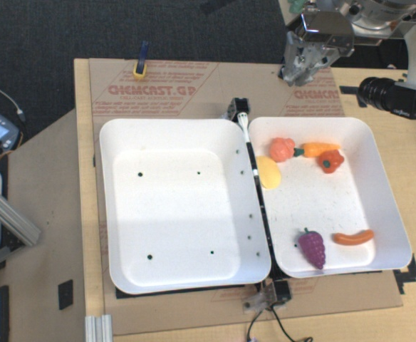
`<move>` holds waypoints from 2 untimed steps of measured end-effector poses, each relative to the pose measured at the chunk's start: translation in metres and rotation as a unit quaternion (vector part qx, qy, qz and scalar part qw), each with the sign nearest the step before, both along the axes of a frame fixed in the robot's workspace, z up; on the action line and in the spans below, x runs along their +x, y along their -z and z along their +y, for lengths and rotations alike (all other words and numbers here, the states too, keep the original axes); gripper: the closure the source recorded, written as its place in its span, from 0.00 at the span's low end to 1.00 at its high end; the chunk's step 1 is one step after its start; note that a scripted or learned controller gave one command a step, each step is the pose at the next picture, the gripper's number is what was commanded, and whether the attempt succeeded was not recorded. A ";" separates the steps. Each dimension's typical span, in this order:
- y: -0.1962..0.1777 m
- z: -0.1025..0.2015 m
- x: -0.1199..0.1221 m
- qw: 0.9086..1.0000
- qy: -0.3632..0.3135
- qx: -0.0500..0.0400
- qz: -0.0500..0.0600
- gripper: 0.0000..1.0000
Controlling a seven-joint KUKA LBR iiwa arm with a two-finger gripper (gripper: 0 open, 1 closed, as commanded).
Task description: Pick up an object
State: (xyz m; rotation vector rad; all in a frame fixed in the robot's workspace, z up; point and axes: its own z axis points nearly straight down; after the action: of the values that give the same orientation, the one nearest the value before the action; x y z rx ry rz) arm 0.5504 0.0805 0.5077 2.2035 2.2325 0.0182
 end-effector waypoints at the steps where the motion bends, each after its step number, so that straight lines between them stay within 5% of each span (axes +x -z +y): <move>1: -0.027 0.097 0.016 1.000 0.001 0.000 0.003 1.00; 2: -0.027 0.147 0.036 1.000 0.004 -0.001 0.004 1.00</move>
State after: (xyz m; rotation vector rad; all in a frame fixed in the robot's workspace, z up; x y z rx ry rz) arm 0.5868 0.2279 0.5345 2.2145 2.2264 0.0070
